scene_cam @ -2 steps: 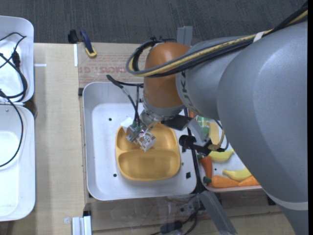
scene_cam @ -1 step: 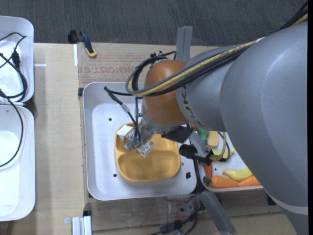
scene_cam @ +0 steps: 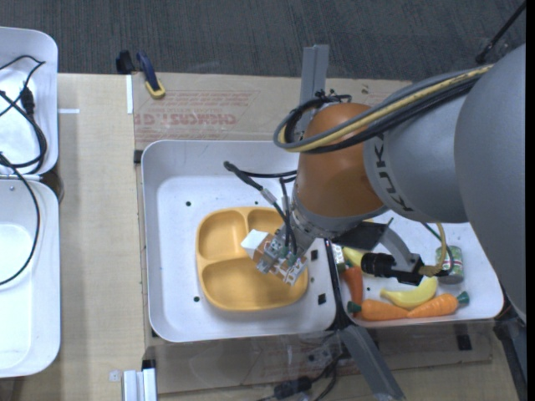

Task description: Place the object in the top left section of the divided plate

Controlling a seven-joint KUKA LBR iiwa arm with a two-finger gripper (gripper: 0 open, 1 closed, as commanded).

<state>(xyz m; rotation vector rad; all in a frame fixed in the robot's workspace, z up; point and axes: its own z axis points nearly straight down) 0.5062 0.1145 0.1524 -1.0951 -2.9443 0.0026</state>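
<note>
- the gripper hangs over the divided plate, reaching down from the arm that fills the right side of the view.
- whether its fingers are apart or together cannot be told; the metal parts at the tip blur into one cluster.
- a small white object sits right at the upper left of the fingertips, touching or overlapping them in the view; whether it is held or just lying on the plate cannot be told.
- the white object lies over the ridge between the plate's upper sections, just inside the upper right one.
- the plate is yellow-orange, and its large lower section spreads below and to the left of the fingers.
- the plate rests in the left white bin, whose floor extends left of the fingers.
- to the right of the fingers, in the right white bin, lie a banana, a carrot and a second carrot.
- black cables run just above the fingers, up along the wrist.
</note>
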